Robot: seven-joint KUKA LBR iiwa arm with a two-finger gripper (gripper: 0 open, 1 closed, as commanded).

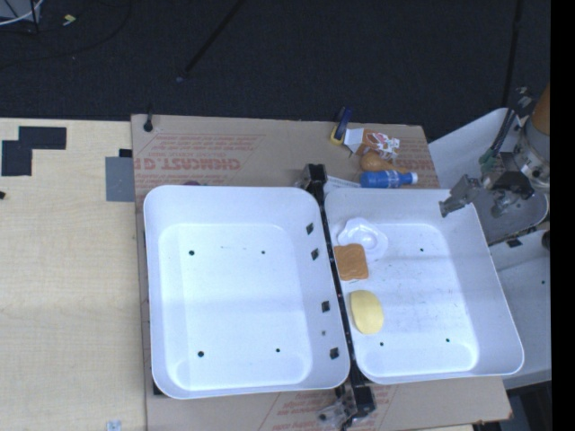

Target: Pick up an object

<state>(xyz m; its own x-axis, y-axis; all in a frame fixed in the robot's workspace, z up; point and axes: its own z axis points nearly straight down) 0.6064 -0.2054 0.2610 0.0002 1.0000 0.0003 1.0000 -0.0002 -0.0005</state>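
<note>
The jaws (467,196) hang just past the right bin's (467,353) top right corner, well away from the toys, and I cannot tell if they are spread or squeezed. Nothing is picked up yet: the yellow round thing (366,312), brown square thing (350,262) and white thing (361,236) all lie by the right bin's left wall. The arm (530,142) is mostly cut off.

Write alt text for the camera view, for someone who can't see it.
Two white bins sit side by side; the right bin holds a toast slice, a yellow piece and a white object. The gripper hovers by its upper right corner.
</note>
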